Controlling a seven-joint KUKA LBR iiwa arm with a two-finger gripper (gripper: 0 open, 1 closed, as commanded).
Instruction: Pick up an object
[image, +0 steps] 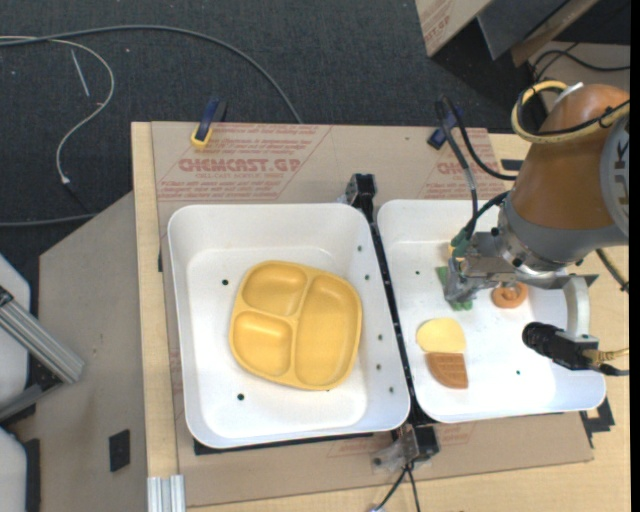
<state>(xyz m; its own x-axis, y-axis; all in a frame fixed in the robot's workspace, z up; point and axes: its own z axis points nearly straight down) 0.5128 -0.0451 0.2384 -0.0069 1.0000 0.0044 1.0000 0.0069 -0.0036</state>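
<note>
**Pick attempt, seen from above.** The two-finger gripper (459, 288) hangs low over the back of the shallow white bin on the view's right (425, 215). Whether it is open or closed cannot be told from this angle, and nothing is seen in its grasp. Candidate objects lie in the same bin: a small orange round piece (509, 295) just beside the gripper, and, nearer the camera, a pale yellow rounded piece (440, 335) touching a brown wedge-shaped piece (449, 370). A yellow plastic three-compartment plate (297, 325) lies in the other shallow white bin (180, 240). For a sound pick, the gripper should probably be centred over one piece only. The orange one is nearest and stands clear of its neighbours, so the gripper can be lowered straight to the bin floor before closing; the touching pair invites a glancing grasp. The brown sheet on the counter (150, 320) bears red lettering (240, 165) reading "CHEMCAST GP"; the finer print is illegible.
</note>
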